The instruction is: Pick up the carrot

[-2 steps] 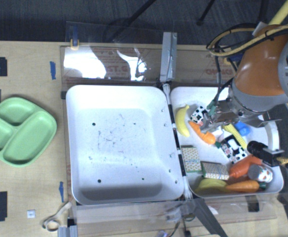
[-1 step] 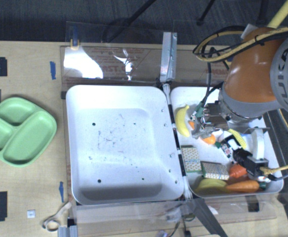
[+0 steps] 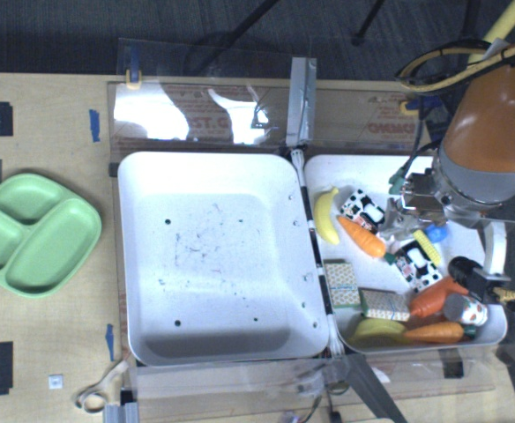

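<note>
end effector (image 3: 402, 220) hangs over the middle of the right bin (image 3: 372, 164), just right of the carrot (image 3: 363, 236); its tip blurs into the clutter beneath it, so whether it is released or clenched cannot be told, and nothing can be seen grasped in it. grey arm (image 3: 487, 161) with its orange band enters from the right, cut off by the edge of the view, and hides the bin's far right corner.

carrot lies on a slant in the left half of the right bin, thick end toward the end effector, just beside a yellow banana (image 3: 327, 216) that runs along the bin's left wall. a black-and-white patterned toy (image 3: 361, 205) lies just above the carrot; a second one (image 3: 419, 263) lies to its lower right. whether the carrot touches either toy is hard to make out.

along the bin's near wall sit a second orange carrot-like piece (image 3: 434, 331), an orange-red item (image 3: 430, 298) partly hidden by the robot, a yellow-green item (image 3: 376, 327) and two speckled blocks (image 3: 341, 280); their exact kinds are unclear.

left bin (image 3: 134, 173) shows only faint marks on its floor. green divided plate (image 3: 33, 234) rests on the counter (image 3: 46, 130), well apart from both bins.
</note>
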You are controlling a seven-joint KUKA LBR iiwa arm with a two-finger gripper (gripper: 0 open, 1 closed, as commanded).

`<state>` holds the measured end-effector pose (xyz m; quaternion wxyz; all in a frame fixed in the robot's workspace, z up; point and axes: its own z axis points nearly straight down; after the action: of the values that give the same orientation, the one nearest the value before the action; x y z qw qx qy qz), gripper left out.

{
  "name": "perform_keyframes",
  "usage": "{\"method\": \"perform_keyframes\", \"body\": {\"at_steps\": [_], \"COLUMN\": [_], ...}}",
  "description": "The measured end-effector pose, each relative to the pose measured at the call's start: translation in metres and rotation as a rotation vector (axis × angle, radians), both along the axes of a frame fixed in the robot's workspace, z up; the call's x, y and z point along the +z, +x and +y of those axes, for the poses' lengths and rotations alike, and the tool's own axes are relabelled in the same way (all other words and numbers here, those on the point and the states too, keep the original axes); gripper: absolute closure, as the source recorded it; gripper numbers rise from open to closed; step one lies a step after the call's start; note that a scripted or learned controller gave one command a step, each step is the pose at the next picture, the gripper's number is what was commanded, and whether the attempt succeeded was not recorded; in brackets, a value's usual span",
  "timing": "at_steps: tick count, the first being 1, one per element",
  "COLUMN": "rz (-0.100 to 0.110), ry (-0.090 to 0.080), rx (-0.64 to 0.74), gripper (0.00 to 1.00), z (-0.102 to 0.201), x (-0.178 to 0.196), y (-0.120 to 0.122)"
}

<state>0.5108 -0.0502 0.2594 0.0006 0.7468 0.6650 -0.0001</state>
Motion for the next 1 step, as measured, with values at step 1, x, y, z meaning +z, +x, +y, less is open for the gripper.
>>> {"method": "perform_keyframes", "body": {"at_steps": [1], "rz": [0.000], "ry": [0.000], "rx": [-0.069], "gripper": [1.00], "z": [-0.0116], "x": [0.0405], "y": [-0.0074]}}
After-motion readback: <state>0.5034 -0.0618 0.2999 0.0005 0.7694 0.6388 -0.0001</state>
